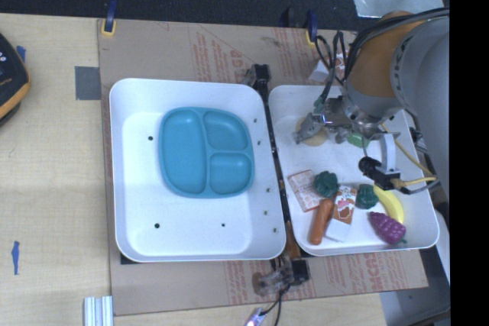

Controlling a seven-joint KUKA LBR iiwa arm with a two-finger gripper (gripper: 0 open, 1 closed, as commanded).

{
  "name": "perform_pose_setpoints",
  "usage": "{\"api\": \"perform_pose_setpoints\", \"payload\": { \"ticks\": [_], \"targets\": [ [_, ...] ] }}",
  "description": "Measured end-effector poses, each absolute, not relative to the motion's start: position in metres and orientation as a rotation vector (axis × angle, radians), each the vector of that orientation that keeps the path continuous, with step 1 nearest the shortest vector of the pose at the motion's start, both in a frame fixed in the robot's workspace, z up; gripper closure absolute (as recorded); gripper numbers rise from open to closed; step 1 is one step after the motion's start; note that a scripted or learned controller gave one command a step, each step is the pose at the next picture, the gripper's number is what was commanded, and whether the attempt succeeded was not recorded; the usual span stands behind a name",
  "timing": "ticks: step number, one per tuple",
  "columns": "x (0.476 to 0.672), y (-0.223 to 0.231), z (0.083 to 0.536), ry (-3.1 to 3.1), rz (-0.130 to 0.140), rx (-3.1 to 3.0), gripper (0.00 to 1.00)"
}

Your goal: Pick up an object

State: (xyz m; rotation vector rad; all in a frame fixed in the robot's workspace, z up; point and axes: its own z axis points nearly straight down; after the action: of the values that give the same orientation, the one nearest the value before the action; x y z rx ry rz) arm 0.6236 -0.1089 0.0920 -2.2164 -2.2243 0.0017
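Bare right bin [294, 107] floor left of jaws [312, 130], toys beyond.

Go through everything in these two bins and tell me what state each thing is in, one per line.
blue divided plate: flat in the left bin, right side up
carrot: lying flat in the right bin
banana: lying near the right edge
purple grapes: resting in the near right corner
small cards: lying flat
hand: low over the right bin, holding nothing visible
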Motion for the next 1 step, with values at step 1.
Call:
{"api": "perform_pose_setpoints", "payload": {
  "ticks": [1],
  "targets": [
    [0.6565,-0.1177,0.0922,-2.226,0.002,-2.214,0.0]
  ]
}}
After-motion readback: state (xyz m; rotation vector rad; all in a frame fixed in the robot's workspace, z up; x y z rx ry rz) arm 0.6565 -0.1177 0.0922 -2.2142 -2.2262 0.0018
